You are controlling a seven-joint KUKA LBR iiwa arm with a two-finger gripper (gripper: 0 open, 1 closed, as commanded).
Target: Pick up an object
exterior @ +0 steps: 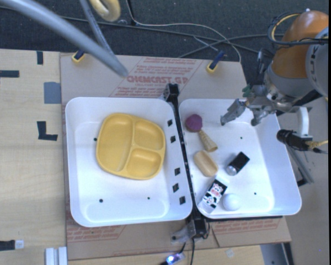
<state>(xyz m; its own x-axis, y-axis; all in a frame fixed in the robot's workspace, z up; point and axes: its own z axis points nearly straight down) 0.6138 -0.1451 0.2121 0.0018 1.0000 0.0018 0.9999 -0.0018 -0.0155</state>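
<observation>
two shallow white bins are seen side by side on the bench, the left bin [77,164] and the right bin [276,170], joined along a black divider [179,159]. in the left bin a yellow compartment plate [130,146] is laid flat, roughly in the middle.

the arm [300,48], grey with an orange band, is seen at the upper right. the gripper [244,115] is held over the upper edge of the right bin, its two fingers spread apart, and nothing is seen between them.

the loose objects are all found in the right bin. a purple ball with a tan handle [198,128] is placed near the divider at the top, down and to the left of the gripper and apart from it. just below it a tan bread-shaped piece [206,163] is laid. a small black block [238,163] is set to its right. near the front wall a black-and-white patterned item [214,195] is seen, with a white ball [230,202] just beside it.
</observation>
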